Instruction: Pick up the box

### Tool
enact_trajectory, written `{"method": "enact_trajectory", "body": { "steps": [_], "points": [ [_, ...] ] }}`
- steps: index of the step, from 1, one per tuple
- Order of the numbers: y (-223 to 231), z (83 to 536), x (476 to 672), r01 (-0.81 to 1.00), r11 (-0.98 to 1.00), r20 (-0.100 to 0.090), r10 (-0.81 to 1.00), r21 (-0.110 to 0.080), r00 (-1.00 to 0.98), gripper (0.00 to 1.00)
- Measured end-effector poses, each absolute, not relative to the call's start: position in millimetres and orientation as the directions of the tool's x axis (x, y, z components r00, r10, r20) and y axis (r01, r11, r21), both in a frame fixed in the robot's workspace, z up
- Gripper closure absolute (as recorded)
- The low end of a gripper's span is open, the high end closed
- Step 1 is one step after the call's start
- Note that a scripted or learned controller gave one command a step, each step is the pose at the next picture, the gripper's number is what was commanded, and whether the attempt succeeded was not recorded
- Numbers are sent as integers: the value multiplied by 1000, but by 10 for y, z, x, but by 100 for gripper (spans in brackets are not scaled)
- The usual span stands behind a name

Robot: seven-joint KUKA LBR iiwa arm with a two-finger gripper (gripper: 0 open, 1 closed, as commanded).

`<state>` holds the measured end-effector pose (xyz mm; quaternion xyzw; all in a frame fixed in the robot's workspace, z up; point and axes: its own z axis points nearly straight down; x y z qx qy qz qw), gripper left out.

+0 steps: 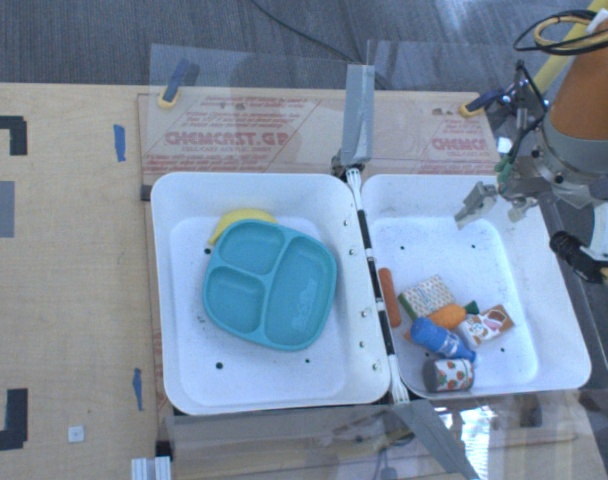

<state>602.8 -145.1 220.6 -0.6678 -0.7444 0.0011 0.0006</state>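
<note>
Your gripper (492,200) hangs over the far right corner of the right bin (554,368), its two fingers spread apart with nothing between them. The box (487,324) you want lies well away from it, toward the near right part of that same bin: a small white-and-red carton, tilted.

Look at how crowded it is there. An orange piece (448,316) sits just beside the box on its left. A blue bottle-like item (440,338) lies against the orange piece on the near side, and a small can (448,373) with red markings rests by the near edge. A patterned square packet (427,295) lies beyond the orange piece, and a red-orange stick (387,295) runs along the bin's left wall.

In the left bin (174,268), a teal divided plate (271,284) covers most of a yellow item (240,218) at its far edge.
</note>
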Motion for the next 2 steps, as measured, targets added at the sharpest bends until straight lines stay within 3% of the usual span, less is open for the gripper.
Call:
{"method": "enact_trajectory", "body": {
  "steps": [1, 2],
  "points": [
    [-1058, 1203, 5281, 1000, -27, 1, 1000, -8, 27, 0],
    [-955, 917, 5305, 998, -69, 3, 998, 6, 69, 0]
  ]
}}
